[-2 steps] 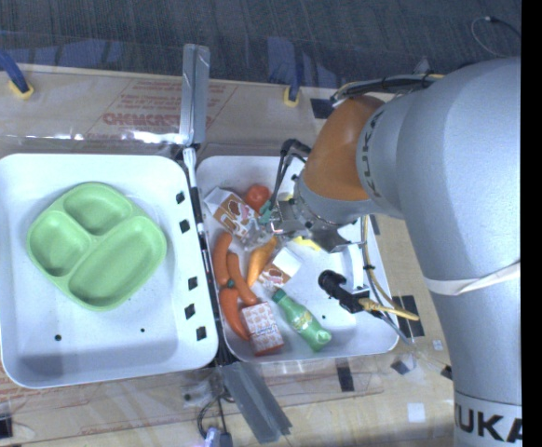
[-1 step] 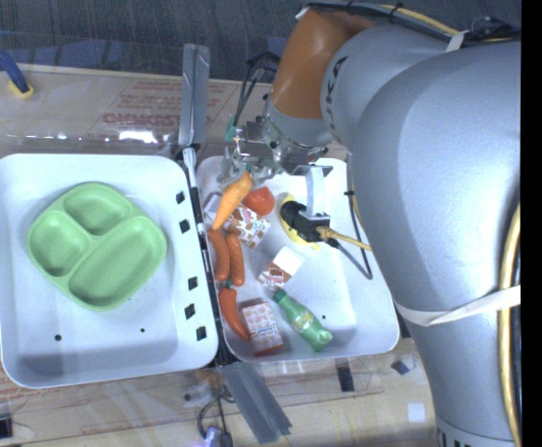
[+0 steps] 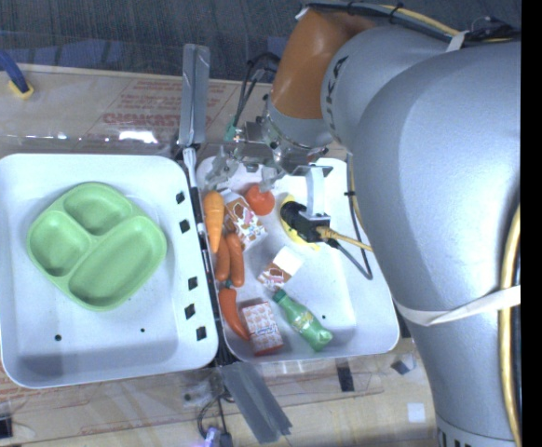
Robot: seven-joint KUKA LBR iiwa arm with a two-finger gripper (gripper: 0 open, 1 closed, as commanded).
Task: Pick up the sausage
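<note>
Several crowded neighbours threaten your pick: the reddish-brown sausage (image 3: 237, 261) lies in the right white bin (image 3: 369, 329) along its left wall, touching the orange carrot (image 3: 214, 216), so the gripper (image 3: 252, 161), whose opening I cannot tell, may grab the wrong item.

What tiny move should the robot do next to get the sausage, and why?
Probably slide the gripper a little toward the front of the right bin and lower it. The gripper hangs at the back of that bin, near the tomato, while the sausage lies farther forward by the divider, beside the carrot, so it is not over it yet.
</note>
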